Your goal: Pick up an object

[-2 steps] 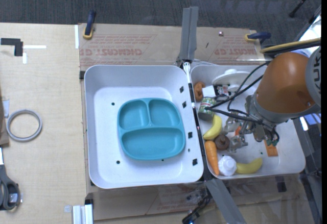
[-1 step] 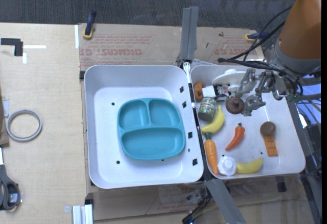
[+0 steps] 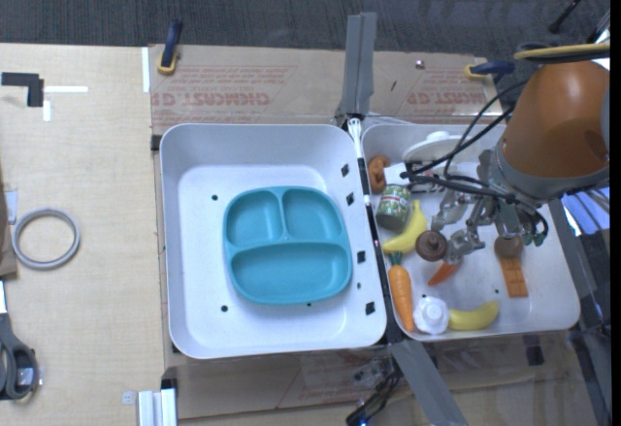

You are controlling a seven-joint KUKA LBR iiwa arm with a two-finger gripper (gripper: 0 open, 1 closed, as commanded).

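We judge the task is at approach stage, w/ nothing lifted yet. The grey metal pincer hangs low in the right shallow white plastic bin, near the bin's middle. How wide it is open we cannot tell, cables and brackets cover it; we see nothing between its tips.

All things lie on the bin floor. The nearest ones to the pincer are a small dark-brown round piece, just beside it on the view's left, and a small red-orange piece, just below it. If the red-orange piece is the target (a guess), its long axis goes diagonal, upper right to lower left in the view. The long orange plastic carrot lies further left, axis approx. along the bin's left wall, its tip toward the near edge.

Left to do: close on one thing, lift.
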